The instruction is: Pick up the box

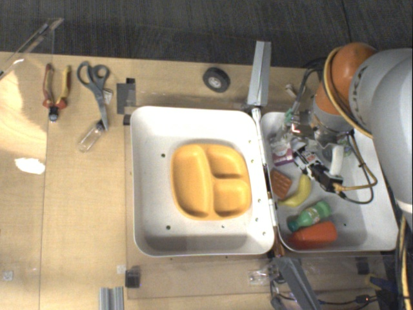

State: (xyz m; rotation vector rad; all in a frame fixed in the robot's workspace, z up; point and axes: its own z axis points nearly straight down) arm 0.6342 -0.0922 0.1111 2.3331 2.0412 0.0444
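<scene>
Gripper (298,148) low in right bin (381,237), above banana (298,192)

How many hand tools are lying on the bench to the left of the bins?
2: red-handled pliers near the bench's far left corner, and grey-handled scissors just right of them. Others may be hidden elsewhere.
</scene>
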